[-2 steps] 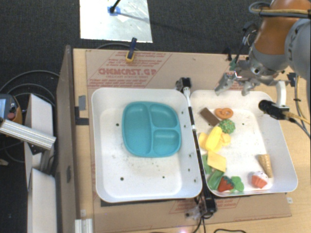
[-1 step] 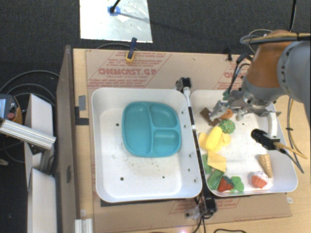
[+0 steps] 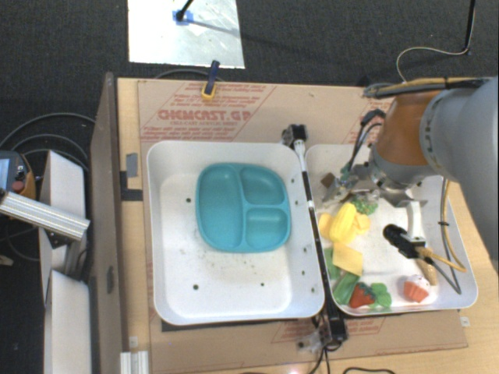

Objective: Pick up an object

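Observation:
My gripper hangs over the back left part of the right bin, with the grey arm and its orange band reaching in from the right. Just below it lies a small green and yellow toy. Beside that toy sits a yellow piece, and a flat yellow block lies nearer the front. Nothing shows between the gripper and the toys that I can make out as held.
A teal divided plate lies in the left bin. Along the right bin's front edge lie a red piece, green pieces and an orange and white toy. The bins' shared wall runs close to the toys.

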`<state>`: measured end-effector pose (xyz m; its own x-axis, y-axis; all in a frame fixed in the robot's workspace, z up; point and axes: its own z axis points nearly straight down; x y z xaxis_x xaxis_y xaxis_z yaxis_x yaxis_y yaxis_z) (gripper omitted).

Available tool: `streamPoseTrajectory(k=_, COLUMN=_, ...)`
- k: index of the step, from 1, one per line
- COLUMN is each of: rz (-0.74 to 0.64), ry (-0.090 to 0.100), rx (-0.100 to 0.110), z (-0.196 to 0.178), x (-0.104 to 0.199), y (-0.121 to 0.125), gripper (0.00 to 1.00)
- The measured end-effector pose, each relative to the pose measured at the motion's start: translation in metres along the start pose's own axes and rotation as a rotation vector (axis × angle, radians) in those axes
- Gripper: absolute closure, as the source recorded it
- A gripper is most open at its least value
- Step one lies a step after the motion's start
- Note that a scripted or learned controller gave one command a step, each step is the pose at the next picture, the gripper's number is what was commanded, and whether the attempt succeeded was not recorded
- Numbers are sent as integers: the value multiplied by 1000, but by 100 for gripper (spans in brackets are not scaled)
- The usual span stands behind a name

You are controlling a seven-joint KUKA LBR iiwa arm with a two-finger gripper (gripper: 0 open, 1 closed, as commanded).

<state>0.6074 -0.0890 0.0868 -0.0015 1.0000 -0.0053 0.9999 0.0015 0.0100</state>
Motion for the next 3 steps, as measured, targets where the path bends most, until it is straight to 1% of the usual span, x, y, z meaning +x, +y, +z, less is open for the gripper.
streamPoseTrajectory(k=1, rz=-2, ry=7, rx=17, z=-3, x=-8, y=64, gripper=0)
streamPoseTrajectory(k=2, rz=-1, ry=-5, rx=16, z=-14, x=-14, y=62, gripper=100)
streamPoseTrajectory(k=3, rz=-2, ry=-4, rx=15, z=-13, x=-13, y=62, gripper=0)
